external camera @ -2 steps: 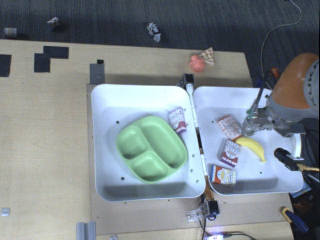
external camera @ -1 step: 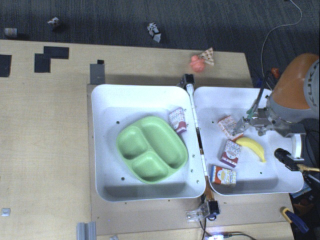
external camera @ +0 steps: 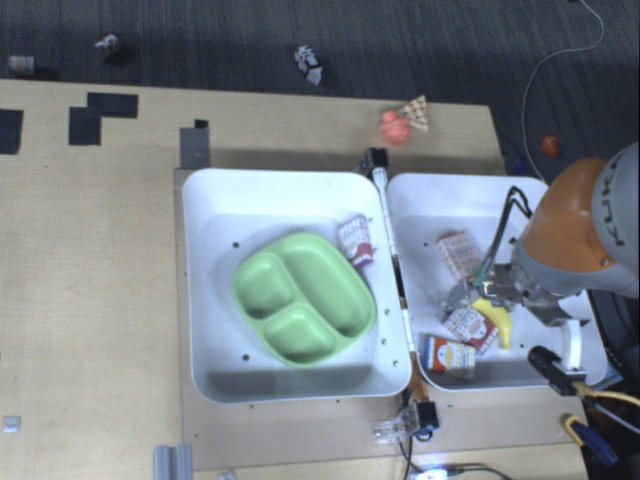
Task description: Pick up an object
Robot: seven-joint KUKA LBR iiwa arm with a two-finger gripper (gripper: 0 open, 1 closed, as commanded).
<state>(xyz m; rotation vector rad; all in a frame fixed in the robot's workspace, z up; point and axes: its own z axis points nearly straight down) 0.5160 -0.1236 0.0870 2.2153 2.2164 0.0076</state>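
My pincer (external camera: 478, 296) hung low in the right bin (external camera: 420, 203), over the banana (external camera: 496, 320) and the packet (external camera: 468, 325) touching it; its spread I could not tell. I judged myself mid-reach; next, closing squarely on one item.

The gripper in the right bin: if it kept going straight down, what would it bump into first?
Probably the yellow banana-like toy or the small printed packet beside it, which lie right under the gripper; depth is hard to judge.
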